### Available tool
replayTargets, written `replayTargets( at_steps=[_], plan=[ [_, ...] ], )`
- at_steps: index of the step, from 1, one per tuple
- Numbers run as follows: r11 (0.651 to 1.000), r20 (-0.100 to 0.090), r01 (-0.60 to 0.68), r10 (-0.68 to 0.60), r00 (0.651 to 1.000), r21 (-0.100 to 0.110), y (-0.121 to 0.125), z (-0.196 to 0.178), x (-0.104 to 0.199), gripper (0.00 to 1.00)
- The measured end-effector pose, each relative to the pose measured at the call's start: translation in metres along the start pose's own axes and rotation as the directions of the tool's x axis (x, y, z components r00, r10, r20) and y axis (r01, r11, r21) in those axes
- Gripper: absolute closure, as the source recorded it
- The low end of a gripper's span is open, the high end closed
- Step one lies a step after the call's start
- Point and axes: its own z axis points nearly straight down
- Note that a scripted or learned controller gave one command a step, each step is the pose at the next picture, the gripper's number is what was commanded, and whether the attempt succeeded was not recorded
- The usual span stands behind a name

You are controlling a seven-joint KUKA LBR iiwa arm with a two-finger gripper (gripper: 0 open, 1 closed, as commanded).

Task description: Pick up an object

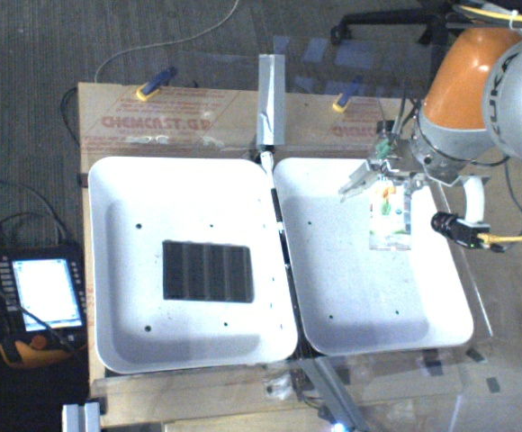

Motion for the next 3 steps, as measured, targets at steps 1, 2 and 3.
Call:
replayTargets(
  at_steps=[1,2,3],
  plan=[
    [0.99,-0.001,-0.143,0.143,0.99,0.002,0.028,0.083,0.012,0.0],
    [0.998,0.003,-0.066,0.066,0.998,0.005,0.034,0.121,-0.037,0.0],
    [0.998,0.004,-0.066,0.066,0.998,0.005,0.034,0.121,-0.037,0.0]
  ],
)
